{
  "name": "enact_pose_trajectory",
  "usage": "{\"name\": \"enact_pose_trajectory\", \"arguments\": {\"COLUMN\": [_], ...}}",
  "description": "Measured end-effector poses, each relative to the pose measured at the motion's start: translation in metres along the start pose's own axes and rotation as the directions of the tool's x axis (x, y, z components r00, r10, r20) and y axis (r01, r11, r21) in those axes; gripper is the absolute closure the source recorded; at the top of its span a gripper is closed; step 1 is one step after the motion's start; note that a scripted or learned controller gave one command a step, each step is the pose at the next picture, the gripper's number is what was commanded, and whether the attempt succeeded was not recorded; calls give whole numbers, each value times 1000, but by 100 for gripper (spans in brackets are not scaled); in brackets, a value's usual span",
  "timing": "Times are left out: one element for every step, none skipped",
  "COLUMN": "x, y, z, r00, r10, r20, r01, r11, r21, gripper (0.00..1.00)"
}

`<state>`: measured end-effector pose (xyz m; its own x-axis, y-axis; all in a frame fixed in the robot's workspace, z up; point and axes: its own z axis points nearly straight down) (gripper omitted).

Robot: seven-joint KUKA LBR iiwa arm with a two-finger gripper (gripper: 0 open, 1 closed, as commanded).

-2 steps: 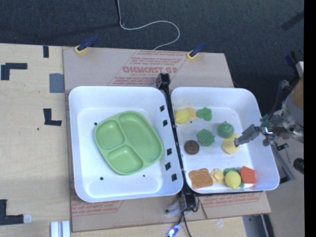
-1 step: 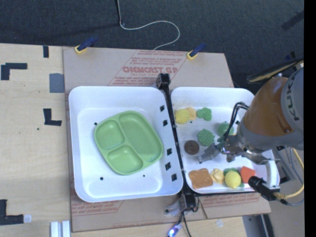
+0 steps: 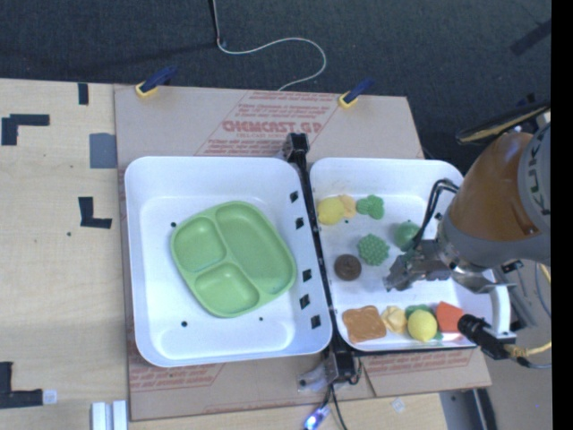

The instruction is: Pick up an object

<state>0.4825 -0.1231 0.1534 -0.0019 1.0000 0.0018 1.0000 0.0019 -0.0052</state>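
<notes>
Two white bins side by side, with the arm (image 3: 501, 213) reaching in from the right over the right bin (image 3: 385, 167).

One green three-part tray (image 3: 235, 258) lies tilted in the left bin (image 3: 143, 240). The right bin holds the small things: a yellow piece (image 3: 331, 210) and a green piece (image 3: 371, 207) at the far side, a green bumpy piece (image 3: 373, 248) and a brown disc (image 3: 347, 267) in the middle, and along the near wall a toast-like slab (image 3: 363, 323), a pale bit (image 3: 394, 317), a yellow-green ball (image 3: 422, 323) and an orange piece (image 3: 448, 315). Another green piece (image 3: 408, 235) sits just beside the arm. The gripper (image 3: 405, 274) hangs low over the bin's middle, right of the brown disc and above the near row; its dark fingers blur together, so I cannot tell how wide they stand or whether anything is between them.
</notes>
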Motion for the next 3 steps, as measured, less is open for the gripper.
{"name": "enact_pose_trajectory", "arguments": {"x": [66, 143, 182], "y": [1, 1, 1], "z": [-32, -87, -177], "r00": [1000, 1000, 1000], "r10": [-6, -9, -6], "r20": [0, -1, -1], "r01": [6, 9, 6], "r11": [1000, 1000, 1000], "r21": [-5, -8, -12], "gripper": [100, 100, 100]}}
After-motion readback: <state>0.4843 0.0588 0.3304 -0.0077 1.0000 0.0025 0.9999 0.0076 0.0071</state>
